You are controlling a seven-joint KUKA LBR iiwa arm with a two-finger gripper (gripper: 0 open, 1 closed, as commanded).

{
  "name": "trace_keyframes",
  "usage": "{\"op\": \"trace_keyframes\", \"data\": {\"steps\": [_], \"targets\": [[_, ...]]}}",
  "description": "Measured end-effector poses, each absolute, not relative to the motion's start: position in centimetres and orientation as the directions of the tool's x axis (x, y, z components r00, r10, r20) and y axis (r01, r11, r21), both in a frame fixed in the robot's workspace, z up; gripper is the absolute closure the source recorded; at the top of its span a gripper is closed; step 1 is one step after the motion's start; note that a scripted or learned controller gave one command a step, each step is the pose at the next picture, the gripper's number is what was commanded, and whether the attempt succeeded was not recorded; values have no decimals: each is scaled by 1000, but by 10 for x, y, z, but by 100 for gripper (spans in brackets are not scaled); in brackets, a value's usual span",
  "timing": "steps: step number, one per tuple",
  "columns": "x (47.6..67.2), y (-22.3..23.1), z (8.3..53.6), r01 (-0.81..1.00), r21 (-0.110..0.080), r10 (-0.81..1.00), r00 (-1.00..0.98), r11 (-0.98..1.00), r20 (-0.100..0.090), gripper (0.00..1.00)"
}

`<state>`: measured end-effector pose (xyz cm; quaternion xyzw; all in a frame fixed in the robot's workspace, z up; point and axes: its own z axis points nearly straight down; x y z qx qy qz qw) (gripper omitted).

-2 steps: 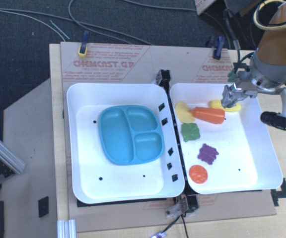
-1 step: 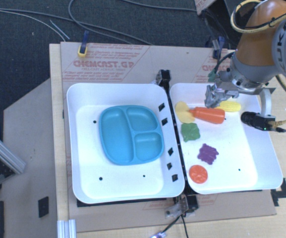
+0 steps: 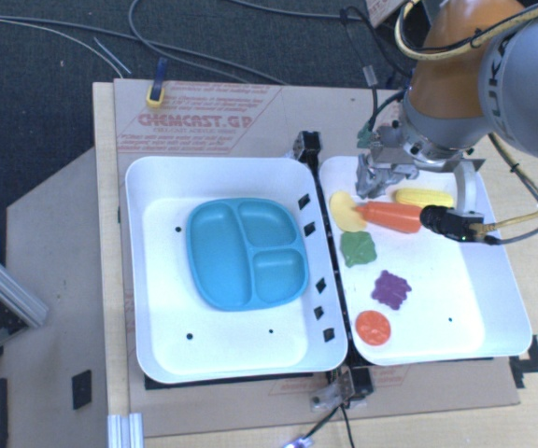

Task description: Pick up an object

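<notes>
The claw (image 3: 375,187) is seen low over the right bin (image 3: 493,287), at the bin's 11 o'clock corner; whether it is apart or together cannot be told, and nothing is seen held. Just at its 4 o'clock a carrot (image 3: 392,216) lies, with a yellow piece (image 3: 346,213) at 7 o'clock and a corn cob (image 3: 424,196) at 3 o'clock. Further out, a green piece (image 3: 358,247), a purple one (image 3: 391,289) and a red disc (image 3: 373,327) are spread toward 6 o'clock. A blue tray (image 3: 247,252) is set in the left bin (image 3: 148,278). The descent is best centred on one item, clear of its neighbours.
</notes>
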<state>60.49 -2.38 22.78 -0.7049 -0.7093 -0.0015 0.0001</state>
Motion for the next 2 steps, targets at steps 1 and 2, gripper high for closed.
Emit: {"op": "trace_keyframes", "data": {"steps": [1,2], "targets": [[597,37,230,1000,-2,1000,-7,7,4,100],[602,89,219,1000,0,1000,-5,5,1,100]]}}
